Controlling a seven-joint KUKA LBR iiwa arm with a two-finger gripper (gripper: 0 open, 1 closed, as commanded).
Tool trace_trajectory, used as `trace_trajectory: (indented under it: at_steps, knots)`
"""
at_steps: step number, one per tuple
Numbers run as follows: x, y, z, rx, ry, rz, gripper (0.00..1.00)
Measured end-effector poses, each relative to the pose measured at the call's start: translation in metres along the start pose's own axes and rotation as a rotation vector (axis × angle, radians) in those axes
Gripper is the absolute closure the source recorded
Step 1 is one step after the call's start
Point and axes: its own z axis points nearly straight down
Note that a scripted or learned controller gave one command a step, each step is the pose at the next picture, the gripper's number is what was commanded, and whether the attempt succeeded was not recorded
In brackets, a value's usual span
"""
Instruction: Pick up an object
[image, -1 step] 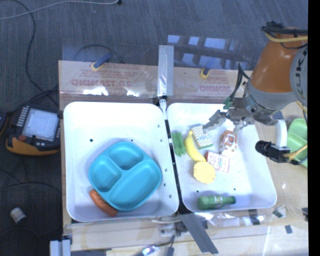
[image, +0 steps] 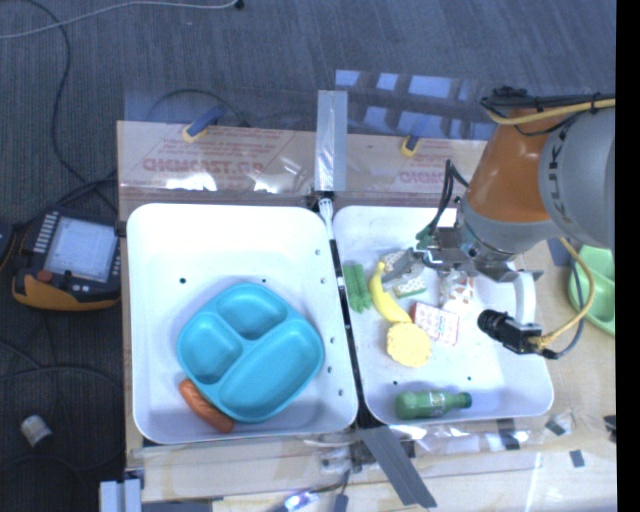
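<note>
My gripper (image: 432, 268) hangs low over the back middle of the right bin (image: 520, 395), under the orange wrist band. Directly around it lie a yellow banana (image: 386, 297), a grey-white wrapped item (image: 405, 270) and a red-and-white carton (image: 437, 323). A yellow round piece (image: 408, 345) sits in front of the banana. A green bottle (image: 430, 403) lies on its side near the bin's front wall. A green vegetable (image: 354, 287) rests against the bin's left wall. Nothing shows between the fingers.
The left bin (image: 160, 250) holds a blue divided plate (image: 250, 347) with an orange sausage-like item (image: 205, 405) tucked at its front left. A light green object (image: 598, 285) sits outside the right bin at the far right. A handheld pendant (image: 68, 262) lies on the floor left.
</note>
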Motion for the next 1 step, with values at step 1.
trace_trajectory:
  at_steps: [1]
  knots:
    - [-0.016, 0.0221, 0.0979, -0.016, -0.002, -0.006, 0.0]
